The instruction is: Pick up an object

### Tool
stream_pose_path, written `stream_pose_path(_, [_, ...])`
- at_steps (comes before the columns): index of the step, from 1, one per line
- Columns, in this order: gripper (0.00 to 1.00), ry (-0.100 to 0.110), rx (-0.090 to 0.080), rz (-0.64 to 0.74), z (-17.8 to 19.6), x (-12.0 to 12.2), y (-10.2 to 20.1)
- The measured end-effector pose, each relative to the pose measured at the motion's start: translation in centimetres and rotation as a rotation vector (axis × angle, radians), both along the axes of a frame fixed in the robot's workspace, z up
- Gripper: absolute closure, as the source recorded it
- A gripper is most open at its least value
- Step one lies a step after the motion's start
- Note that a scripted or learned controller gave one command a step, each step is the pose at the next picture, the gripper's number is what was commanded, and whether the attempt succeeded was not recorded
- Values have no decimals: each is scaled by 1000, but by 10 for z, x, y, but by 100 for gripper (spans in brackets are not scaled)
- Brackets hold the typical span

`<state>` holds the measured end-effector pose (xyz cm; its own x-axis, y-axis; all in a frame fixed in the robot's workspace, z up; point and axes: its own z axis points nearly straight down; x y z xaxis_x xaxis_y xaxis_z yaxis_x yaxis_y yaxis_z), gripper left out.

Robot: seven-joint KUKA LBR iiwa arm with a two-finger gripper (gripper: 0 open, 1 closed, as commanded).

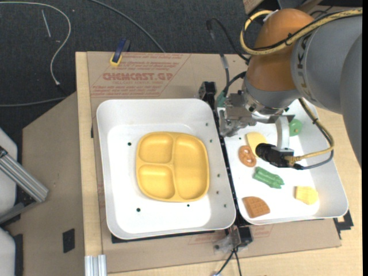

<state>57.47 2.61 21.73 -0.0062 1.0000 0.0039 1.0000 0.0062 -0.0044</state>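
Pretzel (247, 156) and the other toy food lie in the right bin (283, 201), none lifted yet; the gripper (232, 121) hangs just beside the pretzel, and I cannot tell if it is open or closed.

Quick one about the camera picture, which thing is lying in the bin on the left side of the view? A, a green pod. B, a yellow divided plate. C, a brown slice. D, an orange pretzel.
B: the yellow divided plate lies in the left bin, while the green pod, brown slice and orange pretzel lie in the right bin.
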Motion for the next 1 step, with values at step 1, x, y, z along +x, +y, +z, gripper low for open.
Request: stream_pose_path(1, [100,0,-1,1,-7,-6,54])
